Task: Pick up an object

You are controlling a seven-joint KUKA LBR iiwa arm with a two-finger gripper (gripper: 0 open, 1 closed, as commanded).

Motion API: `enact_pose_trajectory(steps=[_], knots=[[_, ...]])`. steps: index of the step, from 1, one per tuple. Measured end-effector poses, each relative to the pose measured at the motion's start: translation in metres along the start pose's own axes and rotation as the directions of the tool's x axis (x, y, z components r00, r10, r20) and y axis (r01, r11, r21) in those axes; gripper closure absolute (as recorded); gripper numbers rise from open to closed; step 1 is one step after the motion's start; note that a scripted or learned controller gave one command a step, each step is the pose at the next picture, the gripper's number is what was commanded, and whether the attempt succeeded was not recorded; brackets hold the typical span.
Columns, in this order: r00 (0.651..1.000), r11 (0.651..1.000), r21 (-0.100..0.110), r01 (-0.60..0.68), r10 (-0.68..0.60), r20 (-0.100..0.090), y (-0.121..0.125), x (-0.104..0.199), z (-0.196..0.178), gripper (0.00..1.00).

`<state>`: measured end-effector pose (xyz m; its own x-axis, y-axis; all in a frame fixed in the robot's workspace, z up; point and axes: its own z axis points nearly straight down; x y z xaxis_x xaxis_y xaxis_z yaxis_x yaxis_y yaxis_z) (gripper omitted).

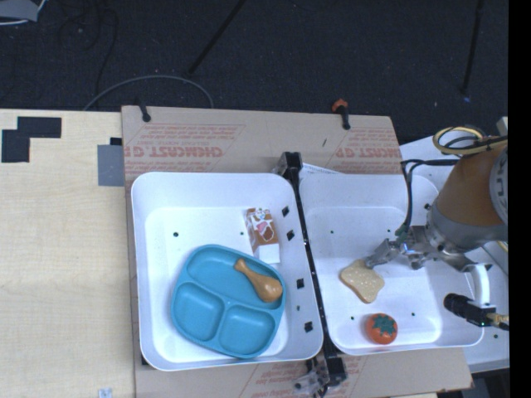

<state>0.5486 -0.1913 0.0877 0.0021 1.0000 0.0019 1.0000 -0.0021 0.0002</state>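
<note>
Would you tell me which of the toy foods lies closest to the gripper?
The tan bread slice in the right bin, just beside the gripper; the tomato lies farther.

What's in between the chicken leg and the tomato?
In the camera view, the divider where the two bins meet and the slice of bread lie between the chicken leg and the tomato.

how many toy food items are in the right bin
2: a tan toast-shaped slice near the middle of the right white bin, and a round red-orange tomato near its front edge. The arm may hide more.
</note>
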Motion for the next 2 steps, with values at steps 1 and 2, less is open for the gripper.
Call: enact_pose_trajectory(steps=[1, 2], knots=[[1.0, 1.0, 0.0, -0.003, 0.003, 0.002, 0.0, -0.002, -0.012, 1.0], [1.0, 1.0, -0.001, -0.003, 0.003, 0.003, -0.009, -0.008, -0.066, 1.0]])
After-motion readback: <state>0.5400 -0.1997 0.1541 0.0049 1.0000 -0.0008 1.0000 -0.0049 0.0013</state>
